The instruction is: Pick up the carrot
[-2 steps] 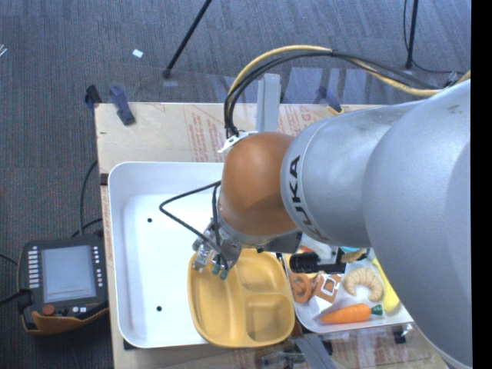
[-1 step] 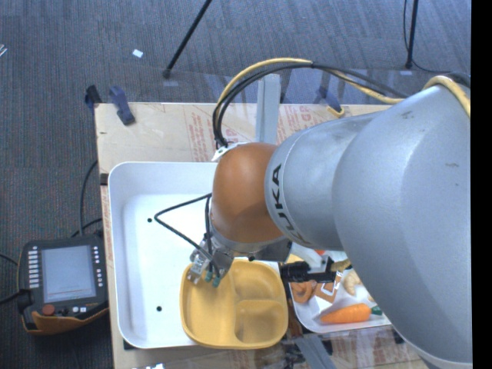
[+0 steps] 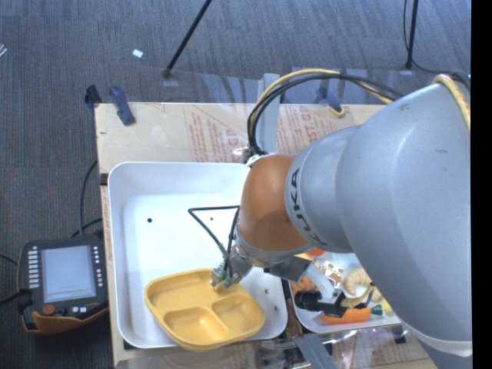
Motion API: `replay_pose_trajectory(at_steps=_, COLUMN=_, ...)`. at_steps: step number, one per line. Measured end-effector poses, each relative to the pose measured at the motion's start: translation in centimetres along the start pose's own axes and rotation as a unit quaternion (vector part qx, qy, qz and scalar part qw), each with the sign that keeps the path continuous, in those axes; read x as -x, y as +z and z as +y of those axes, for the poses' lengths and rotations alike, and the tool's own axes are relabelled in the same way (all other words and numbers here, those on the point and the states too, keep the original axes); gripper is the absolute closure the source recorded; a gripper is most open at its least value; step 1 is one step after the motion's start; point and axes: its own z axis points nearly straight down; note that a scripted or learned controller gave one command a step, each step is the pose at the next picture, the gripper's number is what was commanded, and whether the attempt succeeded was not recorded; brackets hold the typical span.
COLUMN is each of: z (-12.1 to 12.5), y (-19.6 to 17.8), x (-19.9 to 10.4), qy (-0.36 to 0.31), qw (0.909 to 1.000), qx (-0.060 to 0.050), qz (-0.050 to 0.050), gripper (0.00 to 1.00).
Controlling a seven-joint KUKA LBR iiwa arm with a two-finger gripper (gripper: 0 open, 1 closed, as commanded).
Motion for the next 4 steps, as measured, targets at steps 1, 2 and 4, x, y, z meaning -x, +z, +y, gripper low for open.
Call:
replay_pose_trajectory(at_steps=1, z=0.0, y=-0.9, x=0.2, qy=0.001, qw=1.0, qx=0.001, qz=-0.001, gripper=1.0)
replay_pose_trajectory(at_steps=2, z=0.1, y=-1.9, x=0.5, qy=0.001, qw=1.0, qx=0.003, qz=-0.002, gripper=1.0)
replay_pose_trajectory(at_steps=4, z=3.4, y=-1.2, x=2.2, qy=0.254, qw=0.9672, qx=-0.006, qz=0.009, gripper=1.0)
